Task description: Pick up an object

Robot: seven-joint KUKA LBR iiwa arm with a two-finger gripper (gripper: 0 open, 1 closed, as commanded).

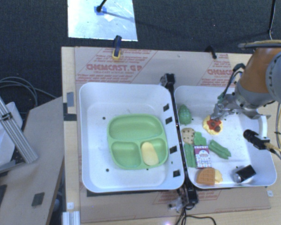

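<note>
The pincer (218, 117) hangs low in the right bin (262, 182), its tip right above a small yellow-and-red toy (212, 125) that lies toward the bin's far middle; whether it is open or closed cannot be told from this slanted view, and nothing shows the toy as held. To do the pick well, I judge the descent should stay centred on the toy's thickest part, so that closing pinches its sides rather than skidding it across the smooth white plastic floor. The toy looks soft-edged, rounded and flat, a hard shape to pinch. Its neighbours are apart from it: a knobbly green piece (184, 113) to its left, a speckled cookie round (188, 135) nearer, a long green pod (219, 148), a small printed carton (202, 156), a ridged waffle-like piece (206, 176) and a dark cylinder (245, 173) at the near right. In the left bin (91, 172) rests a glossy green divided tray (131, 125), with a pale yellow oval piece (150, 153) in its right compartment.
</note>
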